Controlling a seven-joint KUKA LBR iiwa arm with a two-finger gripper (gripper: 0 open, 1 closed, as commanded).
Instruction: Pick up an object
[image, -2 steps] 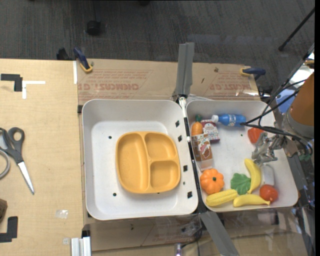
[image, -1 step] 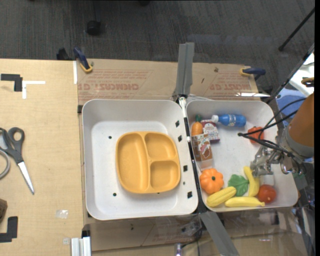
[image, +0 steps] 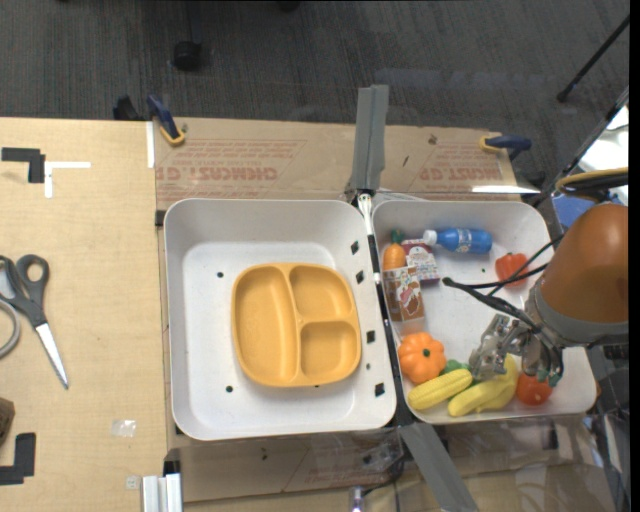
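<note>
The gripper (image: 497, 352) is low inside the right bin (image: 470, 212), a shallow white plastic tub with rounded corners. Its metal fingers are close above the yellow bananas (image: 462, 391), two smooth curved pieces that lie side by side near the front wall of this bin. I cannot tell if the jaws are apart or together, and nothing is seen between them.

Just left of the bananas sits a small orange pumpkin (image: 421, 354) with a ribbed round body and a green stem. Right of the bananas, partly under the arm, there is a glossy red-orange tomato shape (image: 532, 391). Further back from the bananas stands a brown bottle (image: 404, 285) with a printed label and an orange cap, along the left wall. Behind it lies a blue and white bottle (image: 459, 240), and a small red pepper (image: 511, 267) is to its right.

The left bin (image: 200, 330), well left of the bananas, holds a matte yellow-orange tray (image: 296, 324) with three compartments. Grey metal scissors (image: 37, 312) lie on the wooden bench (image: 80, 230) far left.
</note>
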